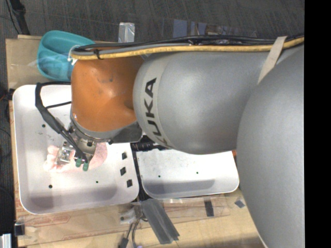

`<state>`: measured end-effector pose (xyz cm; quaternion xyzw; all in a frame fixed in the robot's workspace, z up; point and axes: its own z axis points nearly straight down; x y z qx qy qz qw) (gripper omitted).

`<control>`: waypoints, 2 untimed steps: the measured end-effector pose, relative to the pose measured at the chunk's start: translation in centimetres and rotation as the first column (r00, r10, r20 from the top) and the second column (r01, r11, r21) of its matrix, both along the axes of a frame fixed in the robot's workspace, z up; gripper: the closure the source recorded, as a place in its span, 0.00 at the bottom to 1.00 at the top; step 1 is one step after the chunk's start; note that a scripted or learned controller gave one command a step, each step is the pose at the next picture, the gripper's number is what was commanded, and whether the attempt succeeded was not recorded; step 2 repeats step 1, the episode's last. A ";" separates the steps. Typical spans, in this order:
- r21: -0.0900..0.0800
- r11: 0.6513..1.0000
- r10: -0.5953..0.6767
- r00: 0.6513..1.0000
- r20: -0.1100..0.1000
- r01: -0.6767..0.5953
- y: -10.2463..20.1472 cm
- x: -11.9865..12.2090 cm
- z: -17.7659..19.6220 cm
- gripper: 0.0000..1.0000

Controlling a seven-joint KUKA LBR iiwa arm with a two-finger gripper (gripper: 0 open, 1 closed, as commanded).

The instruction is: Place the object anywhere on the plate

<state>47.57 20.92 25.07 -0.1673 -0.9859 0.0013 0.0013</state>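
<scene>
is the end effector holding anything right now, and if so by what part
It cannot be told. The end effector is low over the pink plate in the left bin, with its green-tipped fingers near the plate, and no object visible between them.

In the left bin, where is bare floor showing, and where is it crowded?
In the left bin, bare floor shows along the left wall and across the near strip below the gripper. The middle is crowded: the gripper sits over the pink plate, with a pale object beside it. The arm covers the bin's far right part.
</scene>
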 end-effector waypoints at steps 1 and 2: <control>0.001 1.000 0.019 1.000 -0.001 -0.019 0.8 0.0 -15.0 1.00; 0.001 1.000 0.019 1.000 -0.001 -0.019 0.8 0.0 -15.0 1.00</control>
